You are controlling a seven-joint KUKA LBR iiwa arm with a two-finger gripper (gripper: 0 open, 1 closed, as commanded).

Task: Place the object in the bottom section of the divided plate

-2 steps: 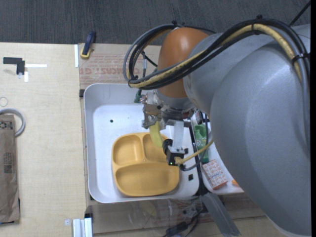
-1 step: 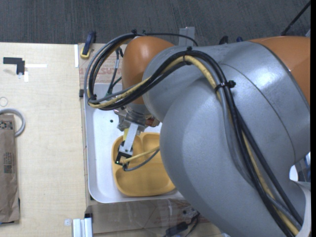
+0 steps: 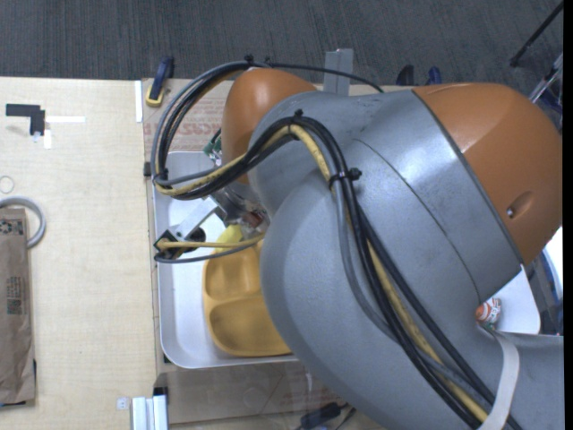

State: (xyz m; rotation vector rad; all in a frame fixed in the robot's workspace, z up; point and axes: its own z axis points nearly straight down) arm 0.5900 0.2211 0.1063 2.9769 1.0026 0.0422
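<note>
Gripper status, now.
Gripper: cannot be told; the arm covers most of it, above the yellow divided plate in the white bin.

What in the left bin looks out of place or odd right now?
Nothing looks spilled or damaged. The yellow divided plate lies flat in the white bin, partly hidden by the arm. A small yellow object sits at the plate's upper edge beside the gripper; whether it is gripped is unclear.
</note>
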